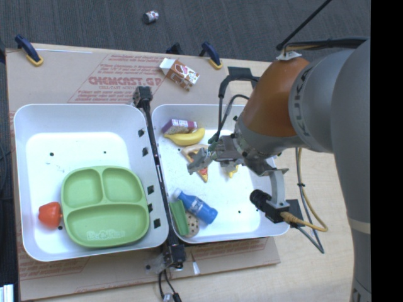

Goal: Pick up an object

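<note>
We see the claw [203,160] low inside the right bin [252,228], among a small heap of toy food just below the banana [187,137], and it seems to touch an orange wedge-shaped piece [203,172] there; whether it is open or closed, we cannot tell. We think the arm comes down here because the pieces lie close together. The blue bottle [196,207] lies apart, near the front wall.
</note>
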Robot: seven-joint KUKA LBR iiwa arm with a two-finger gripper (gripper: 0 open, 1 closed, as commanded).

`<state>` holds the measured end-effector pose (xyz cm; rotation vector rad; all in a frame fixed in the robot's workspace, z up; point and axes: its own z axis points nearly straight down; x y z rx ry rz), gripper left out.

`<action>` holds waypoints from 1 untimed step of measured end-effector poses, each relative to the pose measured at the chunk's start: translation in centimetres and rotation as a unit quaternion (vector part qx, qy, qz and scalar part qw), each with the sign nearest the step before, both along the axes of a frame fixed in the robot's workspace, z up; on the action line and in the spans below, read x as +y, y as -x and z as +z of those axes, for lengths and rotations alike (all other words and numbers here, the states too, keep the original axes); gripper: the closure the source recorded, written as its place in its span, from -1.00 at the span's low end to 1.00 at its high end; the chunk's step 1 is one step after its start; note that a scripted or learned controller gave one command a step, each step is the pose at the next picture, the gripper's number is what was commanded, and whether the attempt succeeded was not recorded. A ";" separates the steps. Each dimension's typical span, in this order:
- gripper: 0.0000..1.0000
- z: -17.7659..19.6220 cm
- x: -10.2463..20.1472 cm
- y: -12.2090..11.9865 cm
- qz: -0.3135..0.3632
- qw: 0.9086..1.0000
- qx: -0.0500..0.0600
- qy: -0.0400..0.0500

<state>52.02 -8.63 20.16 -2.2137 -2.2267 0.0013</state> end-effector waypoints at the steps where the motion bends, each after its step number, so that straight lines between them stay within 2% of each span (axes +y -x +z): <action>1: -1.00 -11.0 -2.1 -3.4 0.000 1.000 0.002 0.000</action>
